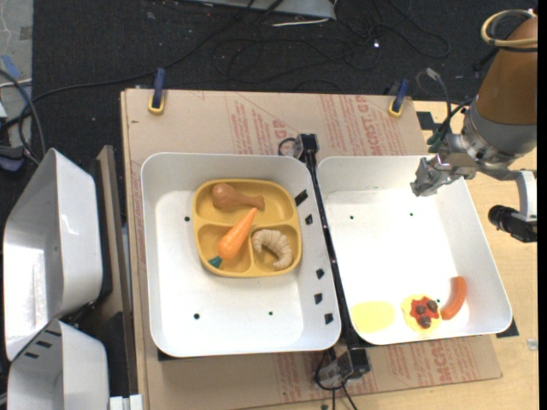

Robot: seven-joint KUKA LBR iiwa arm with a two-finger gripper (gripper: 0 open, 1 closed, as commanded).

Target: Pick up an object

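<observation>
Orange sausage (pixel 455 297) near the front right corner of the right bin (pixel 402 229), beside a red piece (pixel 421 309) and yellow disc (pixel 373 316); farther back, gripper (pixel 425 182) at that bin's rear edge, well apart. Cannot tell its state. Best to descend over sausage, straddling its narrow width

Two bins, side by side

We see a divided plate (pixel 248 227) in the left bin (pixel 171 314); the right bin (pixel 402 254) holds a sausage (pixel 454 297) near its front corner.
</observation>
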